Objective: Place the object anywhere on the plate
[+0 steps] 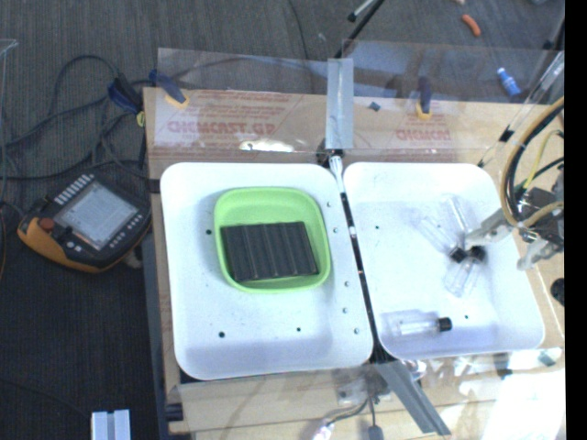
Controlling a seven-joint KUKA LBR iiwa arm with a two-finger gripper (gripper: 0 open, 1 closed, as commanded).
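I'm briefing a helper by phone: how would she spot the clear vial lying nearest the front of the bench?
Find the right bin, the one without the green plate. Along its front edge lies one clear vial, on its side. Unlike the other vials clustered further back near the hand, it lies alone, with a black cap pointing right.

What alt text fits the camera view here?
Gripper low in the right bin among clear vials; a green plate holding a dark ribbed block sits in the left bin.
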